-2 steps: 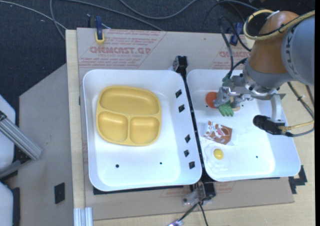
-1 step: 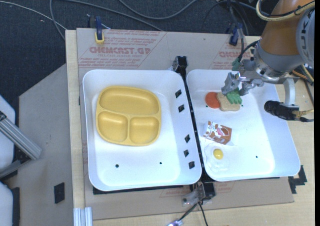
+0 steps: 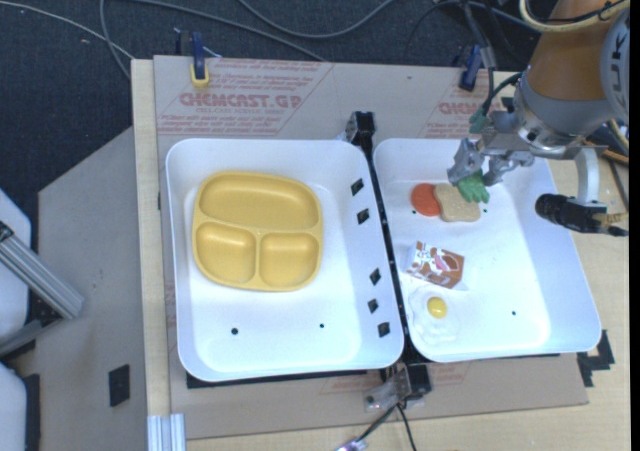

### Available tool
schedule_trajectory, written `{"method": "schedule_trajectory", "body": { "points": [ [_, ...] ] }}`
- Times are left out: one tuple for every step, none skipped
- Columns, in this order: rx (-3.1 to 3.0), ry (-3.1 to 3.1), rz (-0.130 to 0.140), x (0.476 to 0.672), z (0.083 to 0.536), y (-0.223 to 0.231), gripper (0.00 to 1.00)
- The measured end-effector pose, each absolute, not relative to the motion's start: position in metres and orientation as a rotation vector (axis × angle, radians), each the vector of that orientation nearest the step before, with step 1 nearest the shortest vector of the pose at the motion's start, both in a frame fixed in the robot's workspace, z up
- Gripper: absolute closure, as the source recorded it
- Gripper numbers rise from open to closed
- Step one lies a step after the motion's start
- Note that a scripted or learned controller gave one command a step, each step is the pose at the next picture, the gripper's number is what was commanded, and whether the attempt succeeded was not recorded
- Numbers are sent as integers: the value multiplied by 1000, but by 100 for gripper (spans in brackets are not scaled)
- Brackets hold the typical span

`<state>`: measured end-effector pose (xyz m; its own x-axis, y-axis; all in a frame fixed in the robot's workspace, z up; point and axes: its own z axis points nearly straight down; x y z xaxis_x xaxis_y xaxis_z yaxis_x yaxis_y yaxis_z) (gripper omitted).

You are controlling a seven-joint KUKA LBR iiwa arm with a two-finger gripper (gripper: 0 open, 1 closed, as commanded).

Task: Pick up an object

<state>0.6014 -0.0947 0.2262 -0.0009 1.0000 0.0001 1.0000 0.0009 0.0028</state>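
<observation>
toast slice (image 3: 460, 208) lies at the back of the right bin (image 3: 540, 289), touching a red tomato slice (image 3: 426, 200) on its left. the gripper (image 3: 470, 182) hangs directly above its rear edge, against something green; how wide it stands, i cannot tell.

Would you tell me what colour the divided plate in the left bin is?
The divided plate is plain yellow, seen clearly in the camera view.

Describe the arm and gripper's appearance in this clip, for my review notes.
The arm is a rounded orange segment above a grey wrist housing, with a yellow-edged ring at its top. Dark cables trail along it, with green fittings near the wrist. The gripper is small, grey metal, with green at its tip.
</observation>
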Motion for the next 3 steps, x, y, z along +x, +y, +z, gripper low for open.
{"method": "schedule_trajectory", "body": {
  "points": [
    [2217,2231,1,600,225,-30,100],
    [2215,2229,4,603,236,26,100],
    [2216,2227,3,608,234,71,100]
  ]
}}
